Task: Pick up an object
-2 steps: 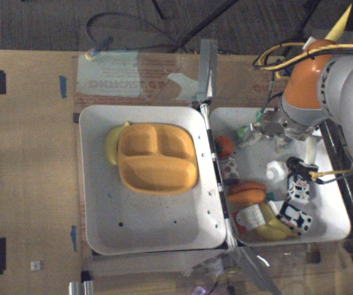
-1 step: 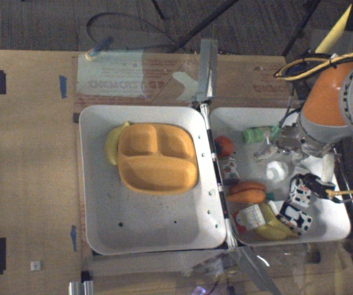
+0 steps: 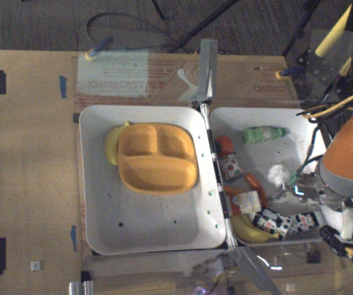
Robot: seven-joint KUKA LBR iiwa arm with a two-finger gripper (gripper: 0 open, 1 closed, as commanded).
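Two white bins sit on a plywood bench [image 3: 29, 183] marked with blue tape, dark carpet [image 3: 72, 5] beyond. The gripper [image 3: 296, 190] hovers in the right bin [image 3: 299, 123], near a crumpled white wad [image 3: 278, 174]; its grip state I cannot tell. The left bin [image 3: 103, 226] holds an orange divided tray [image 3: 158, 157].

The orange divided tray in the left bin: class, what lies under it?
A yellow object pokes out from under the orange divided tray at its left edge, within the left bin. Its visible part is curved, but the rest is covered, so what it is and anything else beneath cannot be told.

Tray [image 3: 158, 158] in left bin [image 3: 96, 183]
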